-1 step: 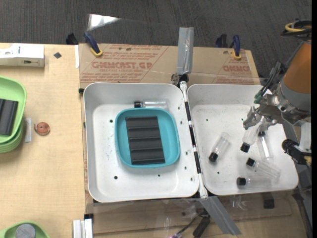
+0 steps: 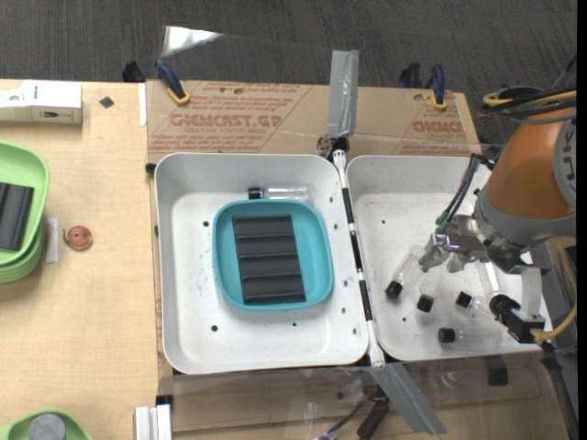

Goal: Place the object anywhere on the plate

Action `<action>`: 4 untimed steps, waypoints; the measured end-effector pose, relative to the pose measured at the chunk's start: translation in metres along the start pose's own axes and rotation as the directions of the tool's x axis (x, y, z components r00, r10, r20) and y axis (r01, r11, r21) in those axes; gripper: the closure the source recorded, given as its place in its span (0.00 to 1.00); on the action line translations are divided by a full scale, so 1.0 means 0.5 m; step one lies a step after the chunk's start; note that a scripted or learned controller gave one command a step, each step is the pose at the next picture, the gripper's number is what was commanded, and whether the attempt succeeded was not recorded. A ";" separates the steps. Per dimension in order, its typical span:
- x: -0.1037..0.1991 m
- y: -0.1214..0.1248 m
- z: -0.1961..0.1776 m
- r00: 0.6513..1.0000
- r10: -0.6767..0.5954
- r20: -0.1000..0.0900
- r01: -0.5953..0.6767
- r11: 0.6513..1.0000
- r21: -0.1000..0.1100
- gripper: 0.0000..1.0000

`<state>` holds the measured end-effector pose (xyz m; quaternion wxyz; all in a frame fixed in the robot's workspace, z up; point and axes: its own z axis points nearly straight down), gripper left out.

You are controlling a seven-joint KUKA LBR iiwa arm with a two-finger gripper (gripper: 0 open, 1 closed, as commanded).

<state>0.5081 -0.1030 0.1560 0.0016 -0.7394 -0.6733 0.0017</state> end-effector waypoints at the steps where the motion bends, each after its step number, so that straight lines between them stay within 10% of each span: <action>1: 0.079 -0.070 -0.069 0.978 -0.207 0.000 0.207 0.978 -0.001 1.00; 2: 0.202 -0.062 -0.069 0.959 -0.282 0.002 0.282 0.959 -0.002 1.00; 3: 0.202 -0.062 -0.069 0.959 -0.282 0.002 0.282 0.959 -0.002 0.00; 4: 0.199 -0.061 -0.085 0.960 -0.279 0.002 0.279 0.960 -0.001 1.00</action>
